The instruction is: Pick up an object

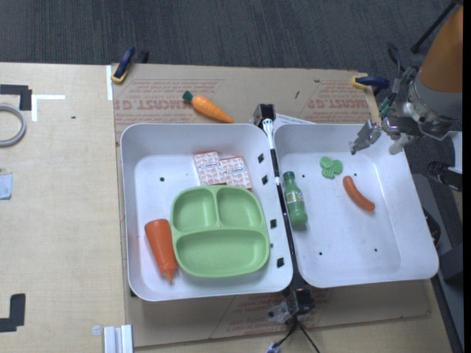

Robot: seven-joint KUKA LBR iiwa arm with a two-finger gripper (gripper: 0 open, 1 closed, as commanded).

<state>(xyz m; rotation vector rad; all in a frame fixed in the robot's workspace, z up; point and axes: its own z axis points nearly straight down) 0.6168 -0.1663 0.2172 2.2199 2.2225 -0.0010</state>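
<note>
Grey arm (430,101) hangs its claw (380,140), fingers apart and holding nothing, above the right bin's (412,197) far corner.

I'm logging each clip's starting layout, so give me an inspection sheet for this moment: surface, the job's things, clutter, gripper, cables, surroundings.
Surface: left bin and right bin side by side on cardboard.
Job's things: left bin holds green divided plate, orange bottle and patterned packet; right bin holds green bottle, sausage and small green piece.
Clutter: toy carrot on the cardboard, outside the bins.
Gripper: gripper above the right bin's far corner, fingers apart, holding nothing.
Cables: a dark cable near the front clamp.
Surroundings: blue clips at the cardboard's corners; dark carpet beyond.
</note>
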